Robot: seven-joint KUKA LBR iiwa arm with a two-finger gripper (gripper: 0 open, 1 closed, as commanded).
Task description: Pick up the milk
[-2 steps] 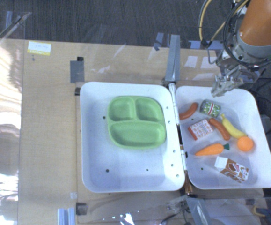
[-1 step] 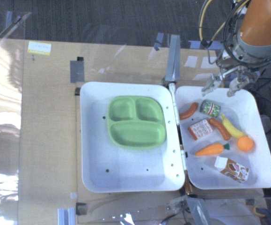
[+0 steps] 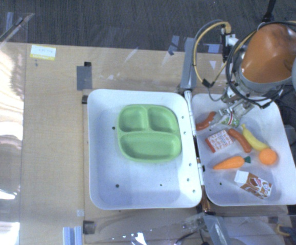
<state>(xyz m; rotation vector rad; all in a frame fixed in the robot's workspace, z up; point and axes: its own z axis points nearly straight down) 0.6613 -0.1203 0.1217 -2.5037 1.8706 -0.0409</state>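
The milk carton (image 3: 253, 183) lies untouched in the right bin (image 3: 286, 137), well below the claw (image 3: 233, 112), whose state I cannot tell, so the pick remains undone.

Green tray (image 3: 149, 133), orange carrot (image 3: 230, 163), yellow banana (image 3: 253, 140), brown-and-white patterned milk carton (image 3: 254, 183).

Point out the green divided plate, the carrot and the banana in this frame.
green divided plate (image 3: 150, 132): camera view, ridge between its compartments.
carrot (image 3: 228, 163): camera view, middle of orange body.
banana (image 3: 253, 139): camera view, middle of yellow curve.
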